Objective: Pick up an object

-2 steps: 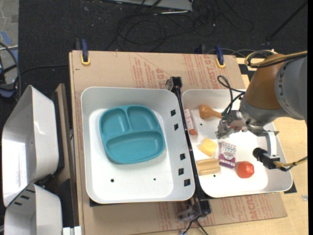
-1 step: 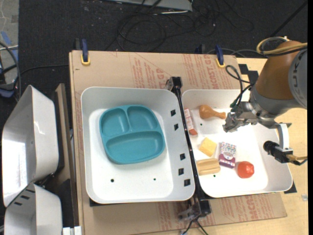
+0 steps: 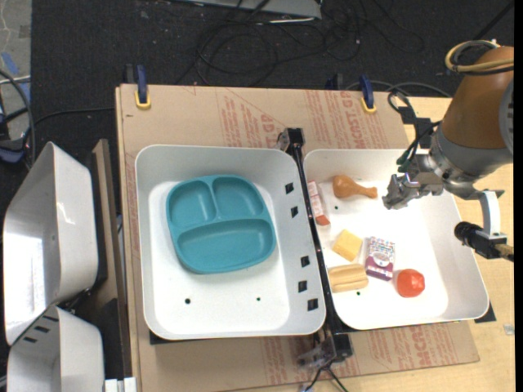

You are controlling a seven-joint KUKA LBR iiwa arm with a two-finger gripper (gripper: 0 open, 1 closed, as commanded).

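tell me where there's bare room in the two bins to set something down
Left bin: bare floor in front of the teal divided plate. Right bin: bare along the right wall, beyond the red tomato. Crowded in its left half: drumstick, cheese block, purple carton, bun.

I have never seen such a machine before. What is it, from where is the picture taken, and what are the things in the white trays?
This is one robot arm, grey and orange, reaching in from the right. A camera above the bench looks down at a slant. The pincer hangs over the right bin; nothing is seen between its fingers. That bin holds toy food: a drumstick, a yellow cheese block, a small carton, a bun, a red tomato and a thin packet. The left bin holds a teal divided plate.
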